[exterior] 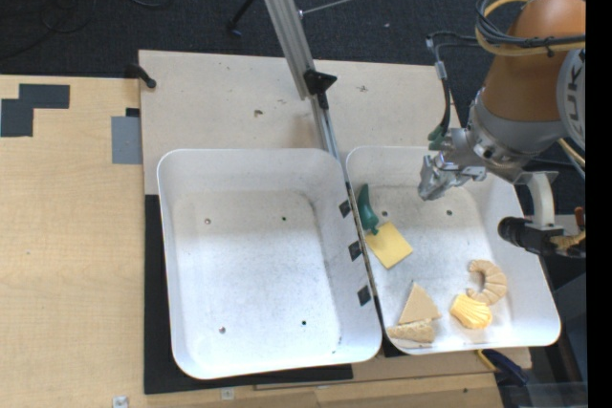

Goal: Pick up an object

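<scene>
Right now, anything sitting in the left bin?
No. The left bin shows only bare white floor, while the yellow square, the wedges and the other pieces all lie in the right bin.

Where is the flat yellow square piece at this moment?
The flat yellow square piece lies in the right bin, near its left wall, just beside the green object and above the tan wedge.

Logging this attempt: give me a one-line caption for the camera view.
Pincer hangs over the right bin, apart from its yellow pieces.
</scene>
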